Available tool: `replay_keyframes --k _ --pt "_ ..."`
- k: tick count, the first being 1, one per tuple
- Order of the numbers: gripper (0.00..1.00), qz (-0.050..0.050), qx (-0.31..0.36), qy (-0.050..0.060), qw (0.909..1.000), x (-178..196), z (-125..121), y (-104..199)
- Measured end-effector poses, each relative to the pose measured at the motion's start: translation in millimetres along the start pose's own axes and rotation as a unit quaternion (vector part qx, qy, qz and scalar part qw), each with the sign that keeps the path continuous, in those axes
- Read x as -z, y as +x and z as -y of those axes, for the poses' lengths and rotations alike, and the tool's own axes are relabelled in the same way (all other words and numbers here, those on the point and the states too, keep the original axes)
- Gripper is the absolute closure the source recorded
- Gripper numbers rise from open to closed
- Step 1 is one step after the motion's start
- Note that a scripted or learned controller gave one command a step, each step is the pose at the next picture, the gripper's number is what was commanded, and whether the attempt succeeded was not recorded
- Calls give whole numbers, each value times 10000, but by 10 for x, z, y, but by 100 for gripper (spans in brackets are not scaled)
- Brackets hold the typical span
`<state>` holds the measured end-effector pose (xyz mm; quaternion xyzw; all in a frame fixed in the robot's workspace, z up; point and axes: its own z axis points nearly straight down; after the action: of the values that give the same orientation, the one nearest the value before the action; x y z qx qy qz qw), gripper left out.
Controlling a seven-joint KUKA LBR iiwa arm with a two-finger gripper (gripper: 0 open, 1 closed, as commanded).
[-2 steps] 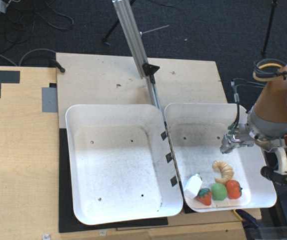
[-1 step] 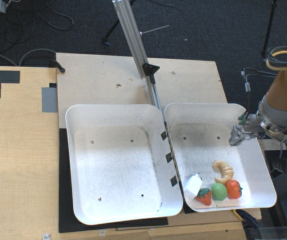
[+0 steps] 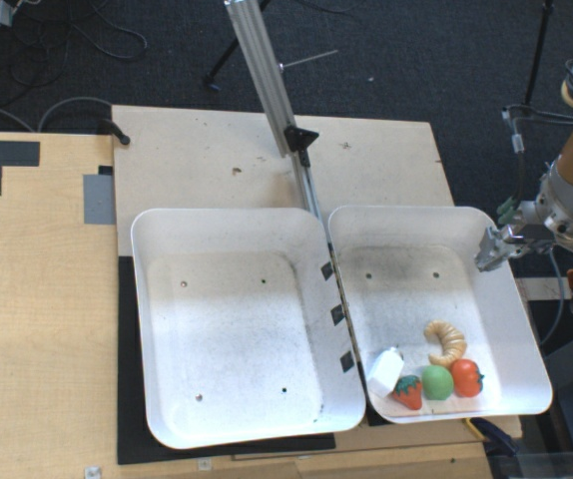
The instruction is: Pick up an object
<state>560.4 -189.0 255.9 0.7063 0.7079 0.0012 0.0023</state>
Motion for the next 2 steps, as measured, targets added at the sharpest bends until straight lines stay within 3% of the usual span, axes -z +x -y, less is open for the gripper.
replay_keyframes --k 2 --pt "100 -24 14 42 10000 -127 0 1116"
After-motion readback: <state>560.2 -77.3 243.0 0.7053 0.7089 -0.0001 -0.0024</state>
